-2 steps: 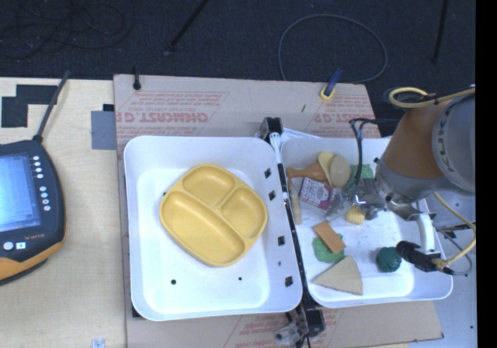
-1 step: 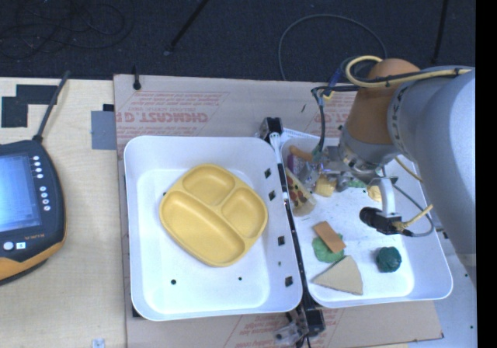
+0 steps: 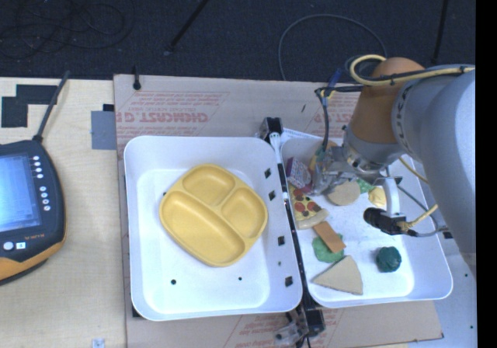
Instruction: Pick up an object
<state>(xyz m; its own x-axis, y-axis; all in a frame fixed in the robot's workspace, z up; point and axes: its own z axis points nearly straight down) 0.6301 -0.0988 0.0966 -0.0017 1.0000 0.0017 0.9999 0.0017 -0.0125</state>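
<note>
Nearest the camera, at the front of the right bin point(image 3: 435, 280), lies a tan wedge of toy food point(image 3: 340, 276), and just behind it a green leaf-shaped piece point(image 3: 324, 250) partly under a small brown block point(image 3: 329, 235). A dark green lump point(image 3: 389, 259) sits apart toward the bin's right side. Beyond these, close to the divider, is a toy pizza slice point(image 3: 307, 210), and past it a reddish packet point(image 3: 298, 173) at the bin's far left corner. A pale round piece point(image 3: 342, 194) and a yellowish piece point(image 3: 377, 197) lie in the middle of the bin, directly under the arm's wrist. The left bin point(image 3: 147, 183) holds a yellow sectioned plate point(image 3: 213, 214), lying flat. On the bench point(image 3: 85, 183) to the far left rests a teach pendant point(image 3: 27, 199).

The hand point(image 3: 332, 175) is lowered into the far half of the right bin, just beside the pale round piece and the reddish packet; its fingers are lost against the clutter, so whether they are apart or together cannot be told, and no object is seen between them.

Judged step: the descent or closing phase of a grasp, with nothing yet lifted. The next move calls for closing on one piece alone in a crowded patch, then rising straight up clear of the bin wall.
</note>
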